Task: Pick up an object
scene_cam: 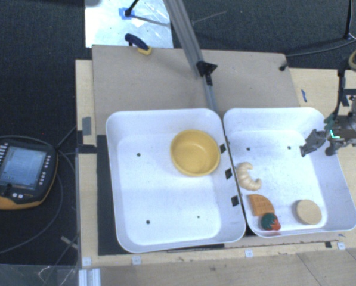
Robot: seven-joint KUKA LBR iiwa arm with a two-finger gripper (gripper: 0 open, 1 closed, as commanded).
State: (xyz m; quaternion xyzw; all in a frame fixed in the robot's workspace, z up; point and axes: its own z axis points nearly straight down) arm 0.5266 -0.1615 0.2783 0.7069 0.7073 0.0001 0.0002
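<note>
Right now the gripper (322,144) hangs spread open with nothing in it, over the right edge of the right bin (285,119). To do well, I think it should go down straight over one thing near the front edge, like the round tan disc (307,211) or the croissant (248,176), then squeeze. No words can be read anywhere.
</note>
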